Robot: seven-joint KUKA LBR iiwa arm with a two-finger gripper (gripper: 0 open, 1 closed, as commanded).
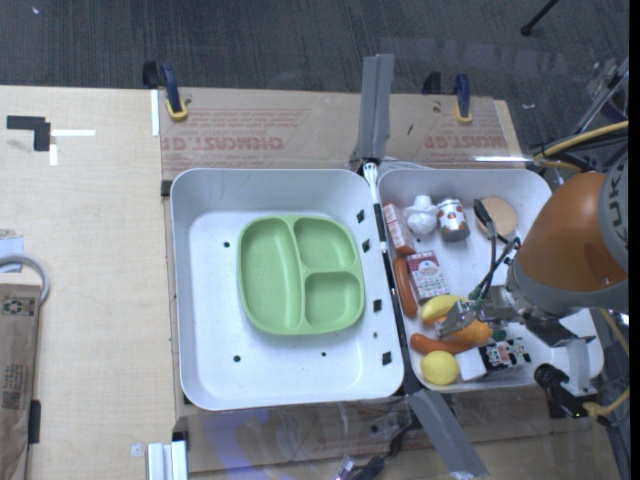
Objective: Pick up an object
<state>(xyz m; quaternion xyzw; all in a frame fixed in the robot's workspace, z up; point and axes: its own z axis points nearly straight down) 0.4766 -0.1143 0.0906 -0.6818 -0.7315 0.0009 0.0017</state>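
Carrot (447, 344) lies in the right bin (530, 181), just under the gripper (466, 318); whether they touch I can't make out. I cannot tell how the gripper is set, since the arm (570, 243) covers much of it. Beside the carrot I see a lemon (440, 368) and a banana (439, 307).

A broad orange band (575, 236) wraps the arm just above the wrist, over a grey housing (555, 298) of rounded shape. Below that, toward the gripper (462, 318), the metal turns slimmer and silvery (details there are too small to read). A black knob-like fitting (550, 378) and thin cables (590, 133) sit behind the wrist.
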